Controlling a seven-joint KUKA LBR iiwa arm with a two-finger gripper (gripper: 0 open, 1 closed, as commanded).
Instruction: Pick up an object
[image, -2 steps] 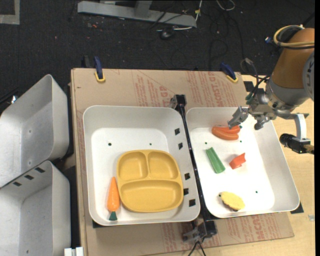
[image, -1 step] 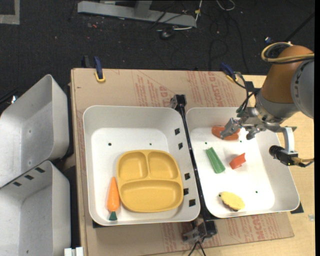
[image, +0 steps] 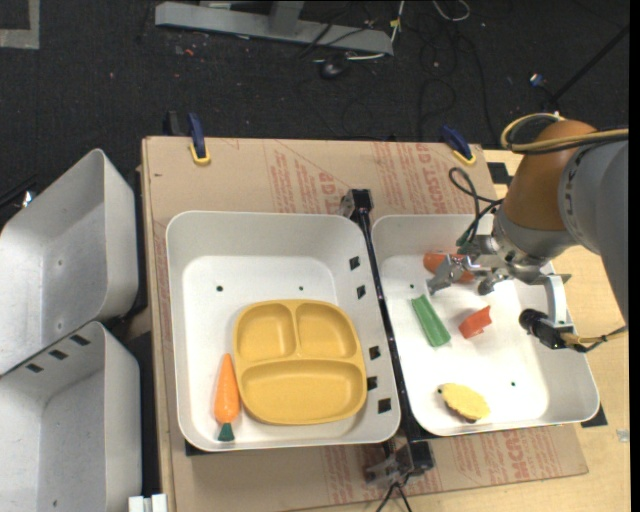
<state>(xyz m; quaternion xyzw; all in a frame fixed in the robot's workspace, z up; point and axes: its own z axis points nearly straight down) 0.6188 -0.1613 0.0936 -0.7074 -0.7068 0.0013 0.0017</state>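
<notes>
Yellow piece (image: 463, 402) at right bin's front, claw (image: 452, 270) beside orange-red item (image: 434, 261), grip state unclear

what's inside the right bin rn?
The right bin holds a green stick-shaped piece, a red chunk, a yellow piece and an orange-red item. The gripper covers the floor beneath it.
</notes>
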